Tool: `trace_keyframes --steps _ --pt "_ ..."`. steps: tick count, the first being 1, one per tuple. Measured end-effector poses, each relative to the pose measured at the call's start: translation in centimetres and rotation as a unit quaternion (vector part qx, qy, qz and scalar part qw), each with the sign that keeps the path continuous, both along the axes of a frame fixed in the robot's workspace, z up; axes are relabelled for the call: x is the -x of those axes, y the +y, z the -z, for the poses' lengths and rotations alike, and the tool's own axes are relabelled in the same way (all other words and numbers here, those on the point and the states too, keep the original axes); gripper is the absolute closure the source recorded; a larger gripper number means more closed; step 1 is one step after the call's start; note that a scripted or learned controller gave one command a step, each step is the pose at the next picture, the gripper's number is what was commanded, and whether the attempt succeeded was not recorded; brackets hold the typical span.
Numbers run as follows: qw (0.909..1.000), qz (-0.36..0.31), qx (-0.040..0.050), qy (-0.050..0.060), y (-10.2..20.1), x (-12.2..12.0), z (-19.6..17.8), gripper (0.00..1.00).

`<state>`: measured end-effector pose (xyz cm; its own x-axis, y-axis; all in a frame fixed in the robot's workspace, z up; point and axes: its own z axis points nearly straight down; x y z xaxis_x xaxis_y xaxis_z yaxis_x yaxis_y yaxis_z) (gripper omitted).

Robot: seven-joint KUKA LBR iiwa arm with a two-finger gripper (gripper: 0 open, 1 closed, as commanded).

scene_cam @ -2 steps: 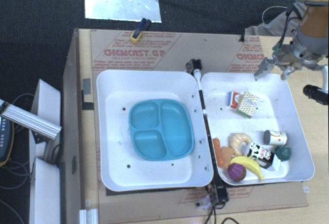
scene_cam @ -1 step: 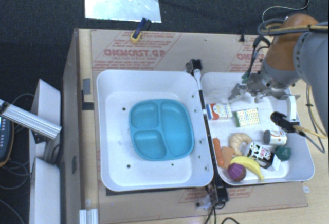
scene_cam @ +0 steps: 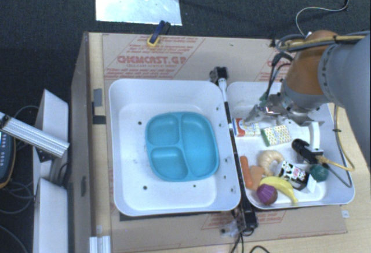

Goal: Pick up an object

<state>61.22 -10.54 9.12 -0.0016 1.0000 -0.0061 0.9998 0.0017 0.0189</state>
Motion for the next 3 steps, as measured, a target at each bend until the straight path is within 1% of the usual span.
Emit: trace_keyframes --steps 1,2,3 --pt "1.0000 0.000 -0.0021 0.000 -5.0 4.0 0.0 0.00" --pt "1.0000 0.000 -0.0011 0.002 1.7 7.5 -0.1 0.00" --pt "1.0000 -0.001 -0.0017 0.006 -3.9 -3.3 -11.8 0.00"
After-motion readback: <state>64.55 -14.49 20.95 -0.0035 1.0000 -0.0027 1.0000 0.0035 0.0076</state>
